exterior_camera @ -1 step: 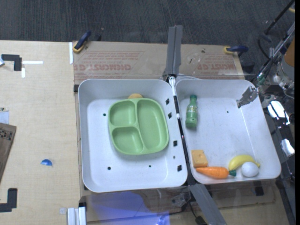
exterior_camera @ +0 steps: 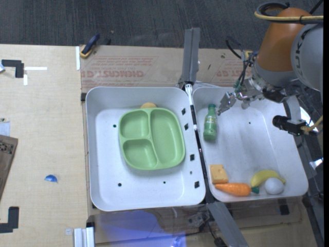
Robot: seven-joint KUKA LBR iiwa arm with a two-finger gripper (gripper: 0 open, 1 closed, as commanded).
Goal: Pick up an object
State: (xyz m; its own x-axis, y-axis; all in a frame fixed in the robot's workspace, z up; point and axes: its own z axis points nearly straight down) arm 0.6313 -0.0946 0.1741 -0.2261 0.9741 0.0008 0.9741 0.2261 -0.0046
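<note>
Fingers of the gripper (exterior_camera: 225, 103) are seen spread apart, nothing between them, just beside the green bottle (exterior_camera: 209, 122) lying against the right bin's (exterior_camera: 288, 158) left wall. Smooth, light, rigid plastic is judged likely; a grasp across its body is advised, lest it roll.

Matt green plastic tray (exterior_camera: 152, 138)

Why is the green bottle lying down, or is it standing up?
Lying down. The green bottle rests lengthwise on the floor of the right bin, white cap pointing toward the far wall. Why it fell, the picture cannot tell.
</note>
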